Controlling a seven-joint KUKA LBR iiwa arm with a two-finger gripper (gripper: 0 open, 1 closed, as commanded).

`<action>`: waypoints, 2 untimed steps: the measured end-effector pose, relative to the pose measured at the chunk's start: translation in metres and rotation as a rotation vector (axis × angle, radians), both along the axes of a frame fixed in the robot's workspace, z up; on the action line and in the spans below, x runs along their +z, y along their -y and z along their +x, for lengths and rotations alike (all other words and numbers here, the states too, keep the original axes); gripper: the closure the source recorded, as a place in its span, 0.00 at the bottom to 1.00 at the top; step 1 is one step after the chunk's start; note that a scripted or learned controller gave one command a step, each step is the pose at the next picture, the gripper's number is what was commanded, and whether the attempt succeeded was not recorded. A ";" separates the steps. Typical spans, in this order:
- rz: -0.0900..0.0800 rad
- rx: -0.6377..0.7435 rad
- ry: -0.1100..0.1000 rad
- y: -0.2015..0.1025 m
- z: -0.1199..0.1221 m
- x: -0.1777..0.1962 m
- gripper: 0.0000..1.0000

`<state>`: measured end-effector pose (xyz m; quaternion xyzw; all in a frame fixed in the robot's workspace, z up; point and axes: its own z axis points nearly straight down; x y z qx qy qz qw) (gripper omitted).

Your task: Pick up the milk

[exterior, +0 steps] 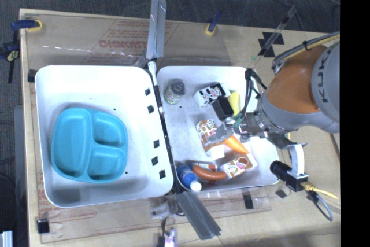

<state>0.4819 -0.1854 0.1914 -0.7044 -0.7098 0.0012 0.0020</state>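
Your gripper [231, 127] sits low in the right bin [191, 75], just beside the milk carton [209, 93]; finger state can't be told

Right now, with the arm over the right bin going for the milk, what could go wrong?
1. The gripper sits over an orange carrot-like piece and a snack packet, while the milk, the cow-patterned carton, lies further back. It may grab the wrong item.
2. The milk lies close beside a black and yellow item, so a grasp could catch both or push the carton away.
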 end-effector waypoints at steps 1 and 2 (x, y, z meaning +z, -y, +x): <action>-0.005 -0.294 0.023 -0.040 0.032 -0.079 0.00; -0.007 -0.293 0.027 -0.039 0.034 -0.067 1.00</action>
